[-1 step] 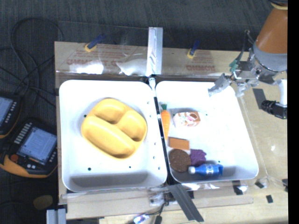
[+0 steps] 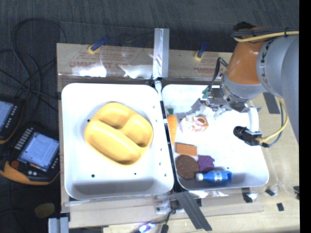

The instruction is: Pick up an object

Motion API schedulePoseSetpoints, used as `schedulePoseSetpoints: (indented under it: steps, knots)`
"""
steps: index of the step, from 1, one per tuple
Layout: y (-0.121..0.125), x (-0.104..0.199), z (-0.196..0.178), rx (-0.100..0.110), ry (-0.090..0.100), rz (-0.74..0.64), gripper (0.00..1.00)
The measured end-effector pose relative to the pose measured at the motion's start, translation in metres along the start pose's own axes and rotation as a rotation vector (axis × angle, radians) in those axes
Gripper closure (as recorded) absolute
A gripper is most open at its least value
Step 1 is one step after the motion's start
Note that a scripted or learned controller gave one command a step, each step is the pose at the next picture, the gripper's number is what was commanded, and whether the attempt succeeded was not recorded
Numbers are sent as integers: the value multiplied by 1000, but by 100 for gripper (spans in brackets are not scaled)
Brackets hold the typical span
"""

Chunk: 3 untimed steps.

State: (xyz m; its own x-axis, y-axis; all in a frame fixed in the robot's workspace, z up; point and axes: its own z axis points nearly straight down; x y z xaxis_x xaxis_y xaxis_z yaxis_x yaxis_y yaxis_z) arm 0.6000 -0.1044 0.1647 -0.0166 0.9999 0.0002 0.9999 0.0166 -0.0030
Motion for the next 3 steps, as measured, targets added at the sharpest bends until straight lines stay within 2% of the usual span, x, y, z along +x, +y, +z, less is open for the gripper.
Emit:
schedulePoseSetpoints:
  steps: [1,2,3]
  knots:
    - [12,-3,58,-28,-9,-130,0]
    - [17,-2,61,-35,-16,-219,0]
    - [25,-3,62,-36,-9,-171,0]
